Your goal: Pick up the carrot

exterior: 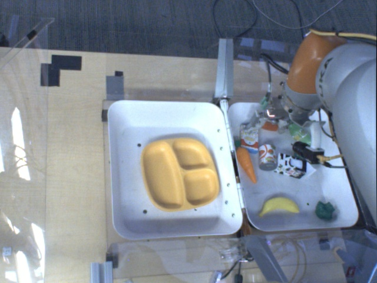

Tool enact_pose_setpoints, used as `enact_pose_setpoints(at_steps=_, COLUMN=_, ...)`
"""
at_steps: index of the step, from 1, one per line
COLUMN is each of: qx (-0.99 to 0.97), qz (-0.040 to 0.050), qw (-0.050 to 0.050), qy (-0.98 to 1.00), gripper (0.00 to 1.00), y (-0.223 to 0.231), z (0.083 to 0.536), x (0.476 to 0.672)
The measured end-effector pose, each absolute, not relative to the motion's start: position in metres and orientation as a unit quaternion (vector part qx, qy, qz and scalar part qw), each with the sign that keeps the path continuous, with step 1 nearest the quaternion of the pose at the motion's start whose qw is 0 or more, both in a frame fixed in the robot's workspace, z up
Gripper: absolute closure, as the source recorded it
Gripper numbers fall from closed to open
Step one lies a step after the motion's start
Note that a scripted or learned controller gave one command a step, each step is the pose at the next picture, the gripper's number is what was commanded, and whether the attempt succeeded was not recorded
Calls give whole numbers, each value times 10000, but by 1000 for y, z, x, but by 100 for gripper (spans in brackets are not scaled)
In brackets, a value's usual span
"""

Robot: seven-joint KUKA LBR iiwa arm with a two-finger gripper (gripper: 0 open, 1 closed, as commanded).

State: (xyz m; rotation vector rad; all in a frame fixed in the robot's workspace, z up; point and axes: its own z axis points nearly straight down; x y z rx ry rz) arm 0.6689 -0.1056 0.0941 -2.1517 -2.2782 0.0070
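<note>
The carrot [247, 164] lies at the right bin's [344, 217] left wall — untouched. The gripper [272, 115] hovers behind it; its grip state cannot be told.

plastics, wood and metal

the carrot [246, 164] looked smooth, matt plastic. the yellow tray [179, 173] showed a soft sheen. both white bins [126, 158] seemed glossy plastic. the bench [65, 175] looked pale wood; the arm [347, 87] smooth grey.

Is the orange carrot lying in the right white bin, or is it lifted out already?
Lying in the bin. The orange carrot rests on the floor of the right white bin, beside its left wall, apart from the pincer.
</note>
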Motion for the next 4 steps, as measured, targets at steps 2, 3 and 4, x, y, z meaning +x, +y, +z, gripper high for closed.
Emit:
enact_pose_setpoints(at_steps=2, qx=-7177, qz=-65, qw=-77, qy=-6963, gripper=0, y=-106, z=103, x=616)
enact_pose_setpoints(at_steps=3, qx=-7689, qz=-28, qw=-34, qy=-6393, gripper=0, y=-118, z=115, x=662)
enact_pose_setpoints(at_steps=4, qx=-8107, qz=-109, qw=-105, qy=-5853, gripper=0, y=-89, z=98, x=611)
